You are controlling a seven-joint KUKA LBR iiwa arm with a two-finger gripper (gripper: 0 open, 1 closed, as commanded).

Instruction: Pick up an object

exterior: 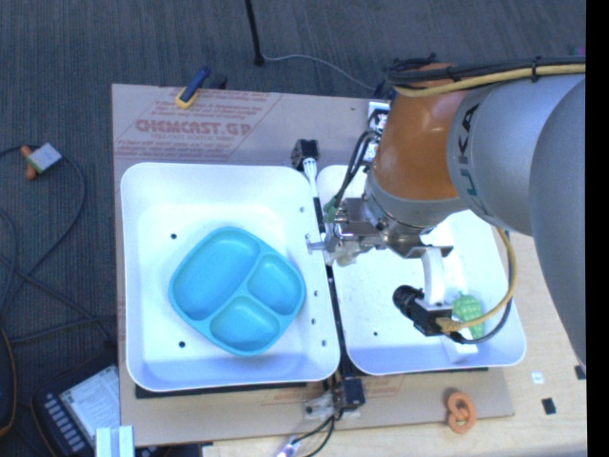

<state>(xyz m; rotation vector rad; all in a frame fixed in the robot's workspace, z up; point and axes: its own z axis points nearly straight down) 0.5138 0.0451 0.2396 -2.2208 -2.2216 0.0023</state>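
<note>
Pincer (pixel 330 241) at the smooth white right bin's (pixel 381 350) inner edge, grip cannot be told | glossy blue three-section plate (pixel 238 290) view-left of it | small rounded green object (pixel 467 307) view-right, nearer the camera

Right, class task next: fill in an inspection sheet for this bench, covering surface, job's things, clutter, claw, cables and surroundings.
Surface: brown bench with printed lettering, bearing a left bin and a right bin, both white.
Job's things: blue divided plate in the left bin; small green object in the right bin.
Clutter: blue and yellow item at the bench's far edge; orange ring at its near edge.
Grippers: claw over the rim between the bins; whether it holds anything cannot be told.
Cables: thin cable on the floor beyond the bench.
Surroundings: dark carpet; small orange and grey item lying on it.
</note>
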